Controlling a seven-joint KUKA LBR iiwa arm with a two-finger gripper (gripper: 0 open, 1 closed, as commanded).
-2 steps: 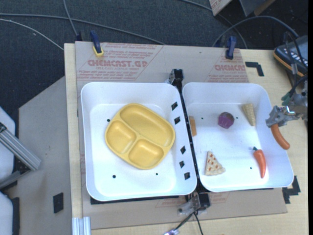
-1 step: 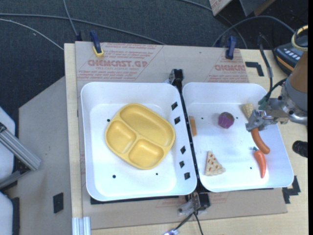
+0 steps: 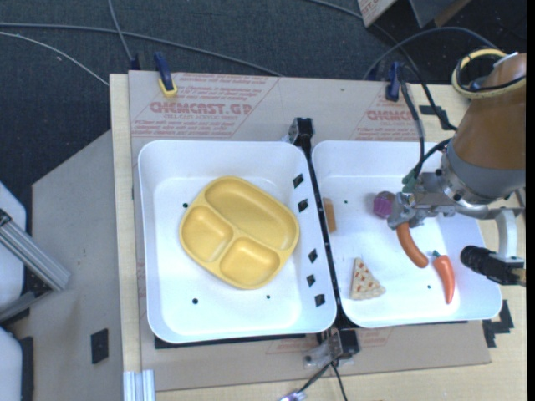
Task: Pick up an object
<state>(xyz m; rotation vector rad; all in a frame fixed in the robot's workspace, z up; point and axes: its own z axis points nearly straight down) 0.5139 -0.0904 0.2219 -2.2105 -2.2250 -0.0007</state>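
Observation:
In the right bin (image 3: 468, 312) lie several toy foods. An orange sausage-shaped piece (image 3: 412, 249) sits near the middle. To its right is an orange carrot (image 3: 446, 277) with a green tip. A pizza slice (image 3: 364, 279) rests toward the front left, and a purple piece (image 3: 384, 205) lies further back. A small brown piece (image 3: 329, 215) lies against the left wall. My gripper (image 3: 405, 216) is low over the upper end of the orange sausage-shaped piece, just right of the purple piece.
The left bin (image 3: 159, 249) holds a yellow divided plate (image 3: 240, 231). A black divider (image 3: 311, 215) runs between the bins. The arm's orange band (image 3: 493, 124) hangs over the right bin's back right corner. Cables run behind the bench.

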